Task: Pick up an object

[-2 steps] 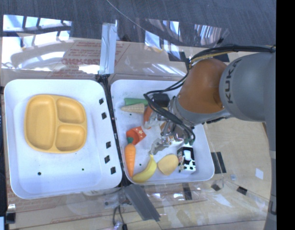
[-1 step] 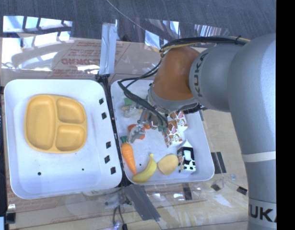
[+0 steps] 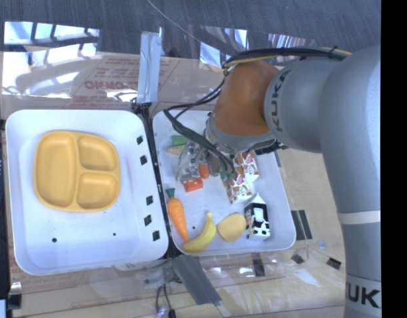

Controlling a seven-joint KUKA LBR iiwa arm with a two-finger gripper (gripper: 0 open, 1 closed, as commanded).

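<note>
Over the right bin (image 3: 282,197), the gripper (image 3: 192,166) hangs above small orange-red blocks (image 3: 198,177); whether its fingers are apart or together, I cannot tell.

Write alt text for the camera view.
A grey KUKA arm reaches from the right, its tool low in the right bin among toy food: a carrot, banana and cow-print carton. The left bin holds a yellow divided plate.

dark carpet (image 3: 71,2), cardboard-topped bench (image 3: 110,78)
</note>
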